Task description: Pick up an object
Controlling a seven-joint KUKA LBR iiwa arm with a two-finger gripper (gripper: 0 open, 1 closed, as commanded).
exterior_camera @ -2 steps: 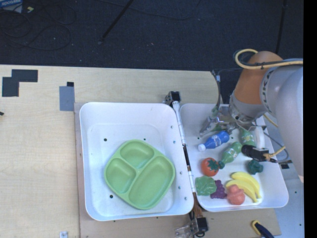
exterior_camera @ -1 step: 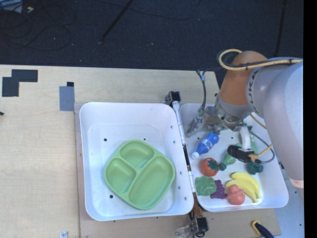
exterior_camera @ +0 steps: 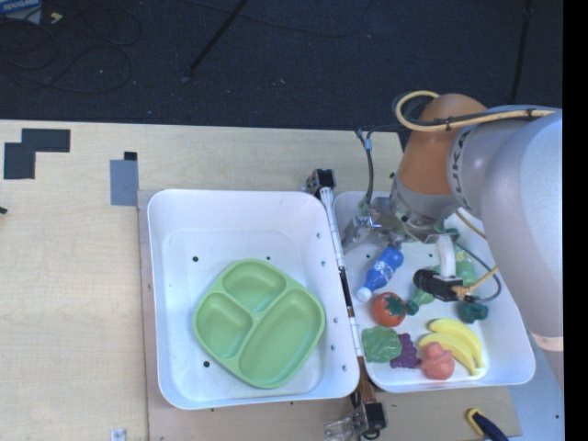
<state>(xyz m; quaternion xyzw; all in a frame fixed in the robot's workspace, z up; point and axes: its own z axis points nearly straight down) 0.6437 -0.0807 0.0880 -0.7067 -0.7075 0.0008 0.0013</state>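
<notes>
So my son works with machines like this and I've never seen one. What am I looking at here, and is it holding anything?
This is one photo from a camera fixed above a workbench, looking down at a slant. The big grey shape with the orange band is a robot arm reaching in from the right. Its hand is down at the back of the right bin, but the arm hides it, so I cannot tell whether it grips anything.

Two shallow white bins sit side by side. The left bin holds a green divided plate. The right bin holds small toy items: a blue bottle, a red tomato, a yellow banana, purple grapes, a green leafy piece and a pinkish fruit. Its job is to pick one up.
</notes>
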